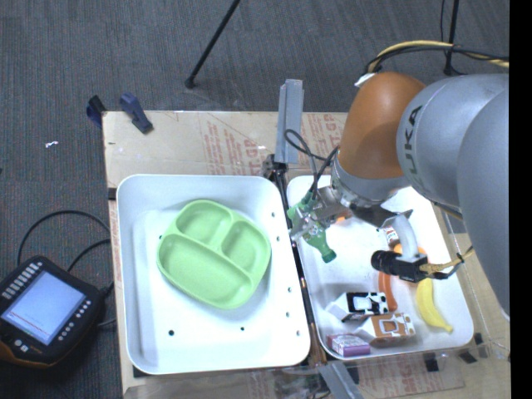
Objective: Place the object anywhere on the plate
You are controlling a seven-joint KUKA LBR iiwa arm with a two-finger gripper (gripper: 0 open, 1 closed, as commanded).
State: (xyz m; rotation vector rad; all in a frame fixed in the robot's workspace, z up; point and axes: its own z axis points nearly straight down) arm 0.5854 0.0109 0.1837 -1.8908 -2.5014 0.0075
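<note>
A light green divided plate lies in the left white bin, with nothing on it. My gripper hangs over the left edge of the right bin, just right of the divider between the bins. A small green object sticks out down and to the right from between its fingers, so the gripper is shut on it. The object is held above the bin floor, a short way right of the plate's rim.
The right bin holds a banana, an orange stick-shaped item, a black-and-white packet, an orange-and-white box and a pink box. A teach pendant lies on the floor at left.
</note>
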